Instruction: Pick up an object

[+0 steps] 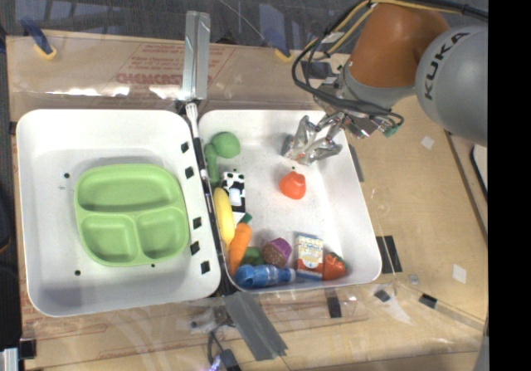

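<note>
Jaws (309,148) sit over the right bin (365,228) toward its 1 o'clock corner, spread apart with nothing between them. Nearest object is the orange-red toy (292,185), just at 7 o'clock of the jaws and apart from them. Other pickables are packed along the bin's 9-to-6 o'clock edge: green toy (223,145), banana (224,216), carrot (239,246), blue bottle (264,276), small carton (309,254); left bin (41,153) holds a green divided plate (131,213).
</note>
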